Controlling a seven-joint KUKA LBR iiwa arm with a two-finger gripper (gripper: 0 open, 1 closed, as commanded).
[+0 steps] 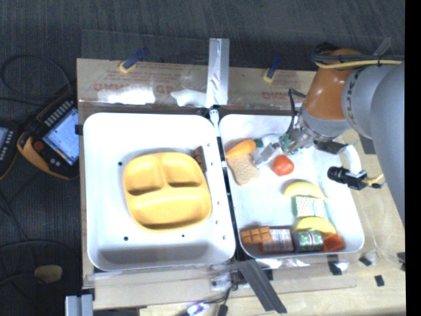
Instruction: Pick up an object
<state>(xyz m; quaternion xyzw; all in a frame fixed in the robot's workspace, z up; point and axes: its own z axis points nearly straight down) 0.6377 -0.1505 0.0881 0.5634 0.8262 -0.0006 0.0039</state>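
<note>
End effector (268, 151) low in right bin (348, 209) btwn carrot (240, 147) and tomato (283, 166); finger state can't tell, blurred. Bottle (276, 239) label unreadable.

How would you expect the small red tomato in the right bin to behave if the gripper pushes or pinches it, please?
The tomato looks round and smooth, so it would probably roll when nudged and might slip from a pinch. It lies apart from its neighbours, so nothing would likely stop it.

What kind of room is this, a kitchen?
Probably a robot lab, not a kitchen. A grey robot arm reaches over two white bins, the food looks like toys, and a handheld controller lies beside the bench.
</note>
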